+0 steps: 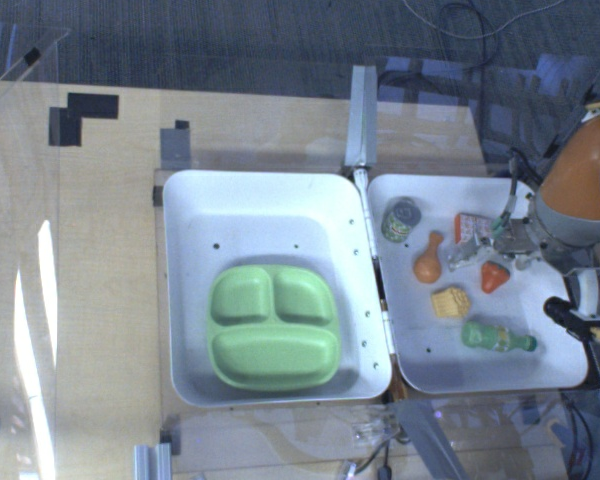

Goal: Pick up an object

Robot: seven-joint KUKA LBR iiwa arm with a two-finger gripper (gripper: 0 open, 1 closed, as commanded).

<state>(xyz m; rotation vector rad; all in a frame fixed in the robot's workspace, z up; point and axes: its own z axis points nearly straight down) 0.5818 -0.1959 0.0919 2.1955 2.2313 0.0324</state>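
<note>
Nearest, a green bottle (497,339) is lying in the right bin (570,373). Further back, the gripper (477,255) is hovering among an orange pear-shaped toy (429,259), a red piece (493,277) and a yellow block (449,302); its state cannot be told. Centring over one object before descending would likely help.

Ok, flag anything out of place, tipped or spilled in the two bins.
Nothing spilled or damaged. The green bottle lies on its side in the right bin, and the can looks tipped too. The green tray sits flat in the left bin.
</note>
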